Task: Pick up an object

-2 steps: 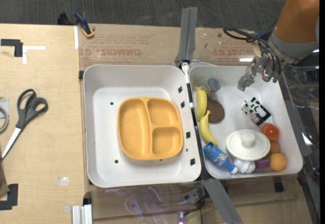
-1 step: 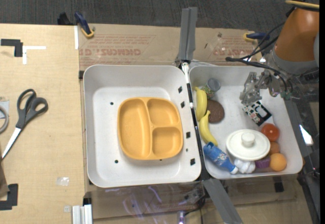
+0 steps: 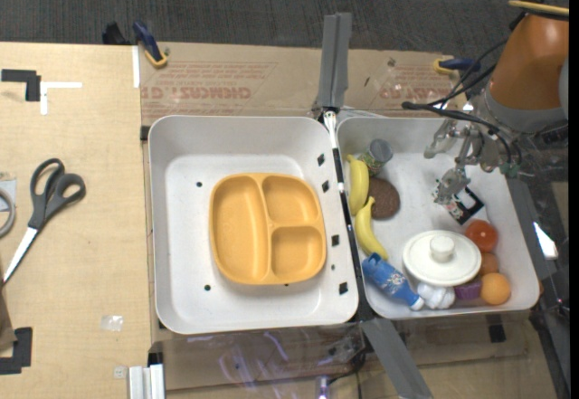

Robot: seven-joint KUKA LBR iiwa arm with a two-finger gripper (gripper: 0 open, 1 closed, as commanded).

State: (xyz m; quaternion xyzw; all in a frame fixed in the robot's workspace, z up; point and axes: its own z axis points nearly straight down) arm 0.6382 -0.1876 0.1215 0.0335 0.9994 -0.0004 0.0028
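- gripper (image 3: 455, 182) low over right bin (image 3: 520, 207), upper right part; finger gap unclear, cannot tell any grip
- just below it: red tomato (image 3: 481, 234), white lidded bowl (image 3: 441, 259)
- bananas (image 3: 360, 198) along left wall
- yellow divided plate (image 3: 268, 228) in left bin (image 3: 172, 207)

Two bins sit side by side on the bench (image 3: 81, 298). The left bin (image 3: 172, 234) holds a divided plate (image 3: 268, 228) at its middle. In the right bin (image 3: 412, 139), two bananas (image 3: 362, 203) lie along the left wall, a lidded bowl (image 3: 441, 258) sits toward the front, and a bottle (image 3: 391, 280) lies at its left. The claw (image 3: 452, 189) hangs over the right bin's right half. Scissors (image 3: 43, 200) lie on the bench, well left of both bins.
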